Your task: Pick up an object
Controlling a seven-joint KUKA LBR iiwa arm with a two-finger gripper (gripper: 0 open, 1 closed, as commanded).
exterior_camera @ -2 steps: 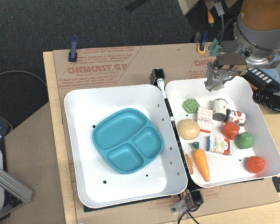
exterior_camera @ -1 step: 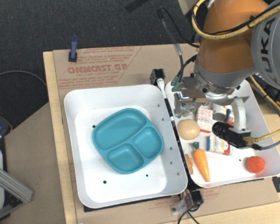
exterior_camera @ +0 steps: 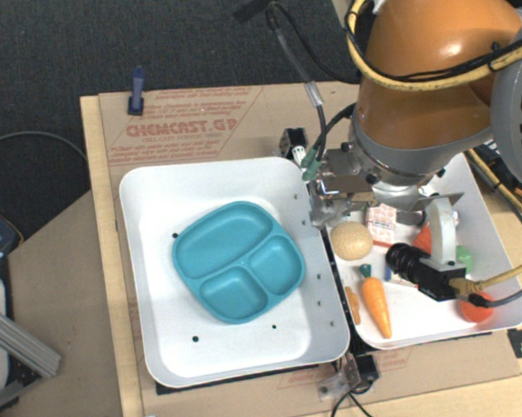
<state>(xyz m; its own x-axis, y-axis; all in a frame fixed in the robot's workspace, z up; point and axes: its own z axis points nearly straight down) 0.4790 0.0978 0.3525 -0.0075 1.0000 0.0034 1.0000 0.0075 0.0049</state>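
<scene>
From the overhead camera we see two white bins side by side on the cardboard-covered worktop [exterior_camera: 190, 118]. The left bin [exterior_camera: 143, 259] holds one thing, a teal divided plate [exterior_camera: 238, 261] with three compartments, lying flat near the bin's middle and turned at an angle to its walls.

The arm [exterior_camera: 430, 61] reaches in from the right, and its orange band and grey wrist hang over the upper part of the right bin [exterior_camera: 417, 327]. The jaws sit underneath that bulk, so we cannot tell whether they are released or clenched.

The candidates for picking lie in the right bin, most of them below the wrist in the picture. Nearest is a pale beige, egg-shaped piece [exterior_camera: 352, 240], just under the metal hardware at the wrist's lower left and close to the wall shared with the left bin. Beside it, partly tucked under the wrist, is a red-and-white packet [exterior_camera: 382, 223]. Lower down a toy carrot [exterior_camera: 376, 307] lies with its tip towards the bin's near edge (its green top points up towards the beige piece), and a thin orange piece [exterior_camera: 353, 305] lies just left of it. Further right we make out a white piece [exterior_camera: 443, 231], a small green one [exterior_camera: 465, 255] touching or just beside it, and a round red-orange one [exterior_camera: 477, 309] near the bin's lower right corner.
</scene>
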